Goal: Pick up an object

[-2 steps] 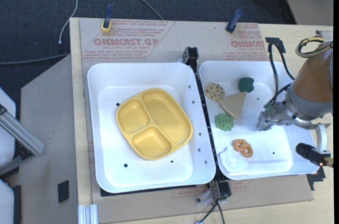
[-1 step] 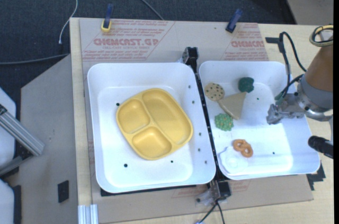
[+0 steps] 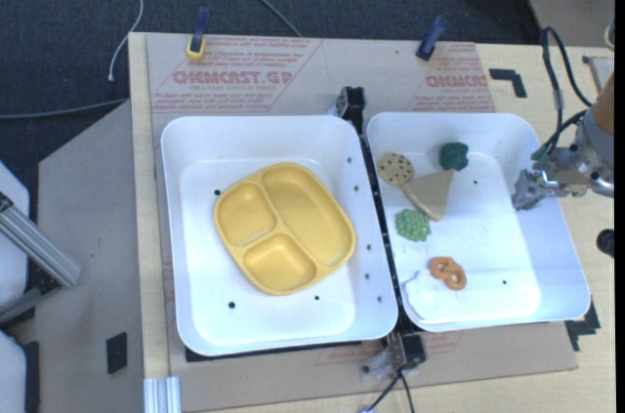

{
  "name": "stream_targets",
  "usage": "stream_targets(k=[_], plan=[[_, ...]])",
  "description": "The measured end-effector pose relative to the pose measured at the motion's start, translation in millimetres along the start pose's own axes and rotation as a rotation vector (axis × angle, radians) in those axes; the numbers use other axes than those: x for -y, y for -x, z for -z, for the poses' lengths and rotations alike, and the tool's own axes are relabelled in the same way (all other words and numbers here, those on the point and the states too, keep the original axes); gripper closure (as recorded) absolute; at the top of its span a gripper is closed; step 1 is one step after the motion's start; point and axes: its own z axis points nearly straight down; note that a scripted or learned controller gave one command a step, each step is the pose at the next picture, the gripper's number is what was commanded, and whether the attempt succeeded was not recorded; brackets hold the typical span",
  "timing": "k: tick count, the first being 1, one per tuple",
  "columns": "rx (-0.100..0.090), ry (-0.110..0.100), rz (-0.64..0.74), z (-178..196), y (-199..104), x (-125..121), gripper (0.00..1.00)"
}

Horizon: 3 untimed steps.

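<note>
At right bin's point(image 3: 557, 235) right rim, hand point(image 3: 527, 188) is parked; grip state cannot be told. Nothing lifted: cookie point(image 3: 395, 169), wedge point(image 3: 432, 194), broccoli point(image 3: 413, 226), pretzel point(image 3: 448, 273) lie untouched. Pick pending.

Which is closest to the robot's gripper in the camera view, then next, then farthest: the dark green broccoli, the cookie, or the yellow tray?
Measured from the gripper at the right bin's right side:
1. Dark green broccoli, upper middle of the right bin.
2. Cookie, near that bin's left wall.
3. Yellow tray, in the left bin.
</note>
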Motion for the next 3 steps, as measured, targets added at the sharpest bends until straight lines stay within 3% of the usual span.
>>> stream_targets(k=[2,3], plan=[[-0.001,-0.001,0.000,95.1,-4.6,-12.9,1.00],[-0.003,-0.004,0.005,89.6,-59.4,-34.7,1.00]])
